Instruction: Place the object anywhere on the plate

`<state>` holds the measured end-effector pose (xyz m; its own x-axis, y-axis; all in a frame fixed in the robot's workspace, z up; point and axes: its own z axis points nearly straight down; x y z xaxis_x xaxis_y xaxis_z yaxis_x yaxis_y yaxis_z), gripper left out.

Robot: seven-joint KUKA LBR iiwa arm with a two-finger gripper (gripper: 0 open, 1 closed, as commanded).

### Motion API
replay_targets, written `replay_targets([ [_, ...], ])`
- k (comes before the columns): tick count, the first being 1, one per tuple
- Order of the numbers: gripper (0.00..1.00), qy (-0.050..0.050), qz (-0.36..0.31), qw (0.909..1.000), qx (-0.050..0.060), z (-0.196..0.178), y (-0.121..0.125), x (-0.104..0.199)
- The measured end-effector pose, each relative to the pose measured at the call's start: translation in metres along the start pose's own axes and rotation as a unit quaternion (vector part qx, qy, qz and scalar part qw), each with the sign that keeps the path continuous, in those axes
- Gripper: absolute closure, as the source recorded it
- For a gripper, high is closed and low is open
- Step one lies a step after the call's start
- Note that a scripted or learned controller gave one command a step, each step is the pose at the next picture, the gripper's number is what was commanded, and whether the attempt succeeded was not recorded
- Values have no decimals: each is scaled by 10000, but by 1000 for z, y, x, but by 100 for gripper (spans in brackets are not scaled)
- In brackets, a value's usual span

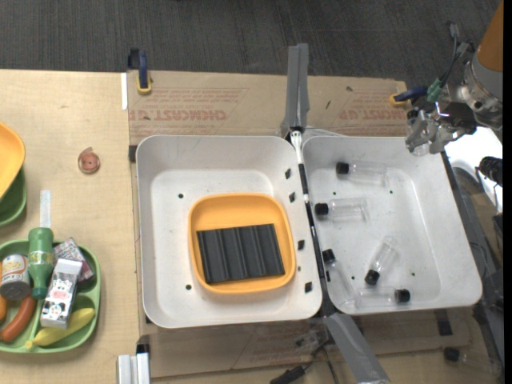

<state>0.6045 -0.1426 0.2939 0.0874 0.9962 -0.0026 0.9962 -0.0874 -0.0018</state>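
On the bench: two shallow white bins sit side by side on brown cardboard, touching along a shared middle edge.
Left bin (pixel 160 214): you have an orange plate in its middle, clear of all four walls.
Right bin (pixel 448 238): it carries five clear vials, scattered and apart from one another.
Arm (pixel 488 62): it comes in at your upper right, above the far right corner of the right bin.
Plate (pixel 240 208): squarish with rounded corners, sitting flat.
Black slab (pixel 242 253): ribbed, dark, lying flat on the plate and covering most of its floor.
Green tray (pixel 84 314): to your far left on the pale tabletop, holding toy food, a green bottle and a small carton.
Claw (pixel 424 138): it hangs over the right bin's far rim, nothing visible between the fingers; whether they stand apart or together, you cannot tell from this view.
Vials: each has a black cap – one near the far wall (pixel 356 170), one by the middle edge (pixel 340 210), one tilted right of centre (pixel 380 261), two low near the front wall (pixel 376 296), (pixel 344 272), faint against the white.
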Motion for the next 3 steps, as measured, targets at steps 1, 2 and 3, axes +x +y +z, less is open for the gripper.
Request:
replay_targets([
  [1,100,-2,-935,9956,-4,2,59,-51],
  [2,100,-3,-1628,9867,-15,-15,59,-75],
  [3,100,-6,-2722,9622,-20,-63,62,-74],
])
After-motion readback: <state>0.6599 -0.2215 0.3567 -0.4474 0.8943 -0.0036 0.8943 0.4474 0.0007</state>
